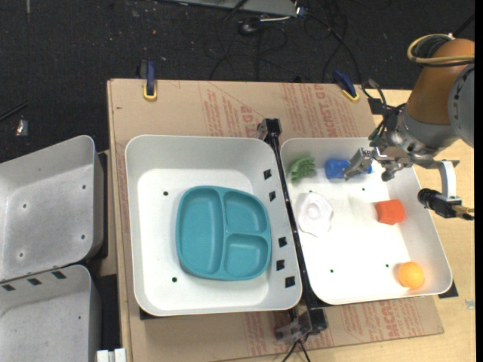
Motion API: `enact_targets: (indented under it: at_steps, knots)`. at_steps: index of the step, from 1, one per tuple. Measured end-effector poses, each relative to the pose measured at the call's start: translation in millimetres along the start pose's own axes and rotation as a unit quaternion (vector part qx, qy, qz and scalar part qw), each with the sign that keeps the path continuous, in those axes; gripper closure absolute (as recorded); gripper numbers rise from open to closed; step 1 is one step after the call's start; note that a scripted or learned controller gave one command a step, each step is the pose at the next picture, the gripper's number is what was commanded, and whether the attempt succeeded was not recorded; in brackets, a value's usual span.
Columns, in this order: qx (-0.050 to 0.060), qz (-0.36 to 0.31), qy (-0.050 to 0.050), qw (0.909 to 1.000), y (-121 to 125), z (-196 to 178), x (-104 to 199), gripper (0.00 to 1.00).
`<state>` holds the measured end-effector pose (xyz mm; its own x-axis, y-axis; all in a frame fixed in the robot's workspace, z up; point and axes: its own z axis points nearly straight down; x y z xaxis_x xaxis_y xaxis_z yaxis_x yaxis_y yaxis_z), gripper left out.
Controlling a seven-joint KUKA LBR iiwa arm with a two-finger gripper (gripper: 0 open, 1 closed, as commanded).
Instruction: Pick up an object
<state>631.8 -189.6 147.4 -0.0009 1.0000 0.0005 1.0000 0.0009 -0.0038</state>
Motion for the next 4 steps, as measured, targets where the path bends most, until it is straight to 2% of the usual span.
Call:
enact_targets:
  at_steps: [1,2,4]
  knots:
    - [0.000,0.000,0.000,1.0000,-1,54,1,0.00]
    - [-0.003,-0.001,-0.001,1.0000,1,39,1,1.00]
    - [-0.006,-0.001,-0.001,1.0000,7,-79,10,1.00]
